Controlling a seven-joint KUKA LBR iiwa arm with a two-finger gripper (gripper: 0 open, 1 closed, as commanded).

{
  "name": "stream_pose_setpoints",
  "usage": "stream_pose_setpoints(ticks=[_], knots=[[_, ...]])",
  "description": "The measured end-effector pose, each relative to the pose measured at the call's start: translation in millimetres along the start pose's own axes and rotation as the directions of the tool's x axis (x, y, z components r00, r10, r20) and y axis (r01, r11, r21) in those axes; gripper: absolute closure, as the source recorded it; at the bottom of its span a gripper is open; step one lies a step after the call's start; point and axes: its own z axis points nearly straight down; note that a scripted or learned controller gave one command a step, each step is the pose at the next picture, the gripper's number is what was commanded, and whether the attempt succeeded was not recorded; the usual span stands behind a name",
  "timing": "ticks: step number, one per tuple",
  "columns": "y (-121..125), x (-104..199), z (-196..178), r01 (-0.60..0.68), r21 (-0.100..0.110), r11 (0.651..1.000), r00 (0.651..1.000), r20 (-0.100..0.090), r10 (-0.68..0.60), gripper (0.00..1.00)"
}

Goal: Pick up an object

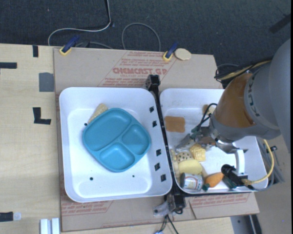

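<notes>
Pick attempt, right bin: gripper low among the objects, nothing lifted yet.

Gripper (195, 141) sits in the right bin (185, 97), just above a yellow block (198, 153); finger opening and any hold: cannot tell. Brown square (175, 124), pale yellow piece (189, 167), small can (191, 181) and orange piece (214, 179) rest on the bin floor. Left bin (71, 130) holds a blue divided tray (117, 139). Grasp and lift remain.

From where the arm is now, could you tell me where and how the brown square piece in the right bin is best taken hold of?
Grip the brown square piece across its two opposite straight edges, coming straight down from above. It lies flat on the right bin floor, apart from the cluttered yellow pieces below it, so there is room for the fingers. The bin divider is close on its left, so gripping its top and bottom edges is probably safer.
</notes>
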Motion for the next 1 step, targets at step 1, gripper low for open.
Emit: stream_pose_setpoints(ticks=[1], knots=[[1.8, -1.6, -15.8, -0.001, -0.004, 1.0, 1.0, 0.001, 0.001, 1.0]])
